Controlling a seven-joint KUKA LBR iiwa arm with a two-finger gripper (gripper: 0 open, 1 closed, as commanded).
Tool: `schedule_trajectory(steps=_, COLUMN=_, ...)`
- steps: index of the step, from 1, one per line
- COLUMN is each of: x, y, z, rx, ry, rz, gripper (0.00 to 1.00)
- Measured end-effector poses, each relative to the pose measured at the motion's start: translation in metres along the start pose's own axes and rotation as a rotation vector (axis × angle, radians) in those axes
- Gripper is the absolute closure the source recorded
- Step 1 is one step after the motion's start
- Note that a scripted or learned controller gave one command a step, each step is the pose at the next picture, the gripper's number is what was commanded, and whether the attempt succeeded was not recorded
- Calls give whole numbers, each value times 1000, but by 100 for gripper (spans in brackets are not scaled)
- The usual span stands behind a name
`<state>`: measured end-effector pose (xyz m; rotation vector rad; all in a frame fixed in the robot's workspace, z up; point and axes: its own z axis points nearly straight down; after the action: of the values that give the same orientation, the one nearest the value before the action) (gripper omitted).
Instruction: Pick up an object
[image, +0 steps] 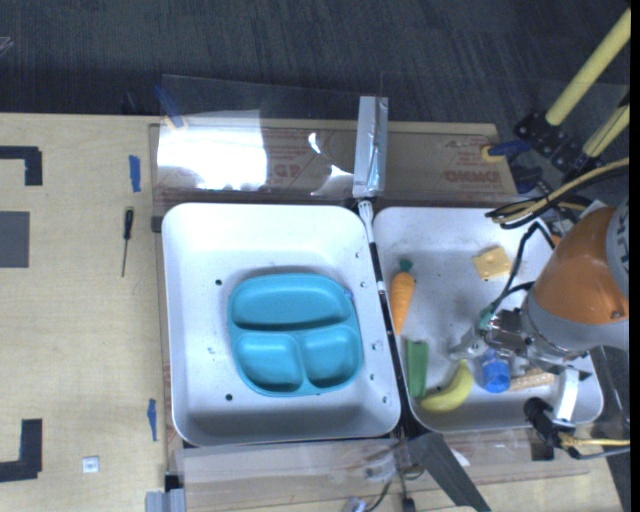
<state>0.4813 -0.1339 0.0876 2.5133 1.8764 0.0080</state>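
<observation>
My pincer (492, 352) hangs low in the right bin (440, 235), near its near right corner; I cannot tell how it stands or whether it has anything. A blue object (496, 375) lies right under it and a banana (447, 391) just to its left. Nothing looks lifted yet, so I judge the pick not done. Further left lie a green piece (415, 364) and a carrot (401, 297); the left bin (190, 300) bears a blue tray (293, 330).

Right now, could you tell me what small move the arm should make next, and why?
Probably a short descent. The end effector hangs in the right bin just above a small blue object, with the banana close alongside, so going straight down seems safest.
</observation>
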Motion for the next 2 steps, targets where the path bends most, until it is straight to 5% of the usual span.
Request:
schedule_trajectory(steps=1, x=0, y=1, z=-10, rx=-3, ry=0, rz=1, gripper=100)
schedule_trajectory(steps=2, x=1, y=1, z=-19, rx=-3, ry=0, rz=1, gripper=100)
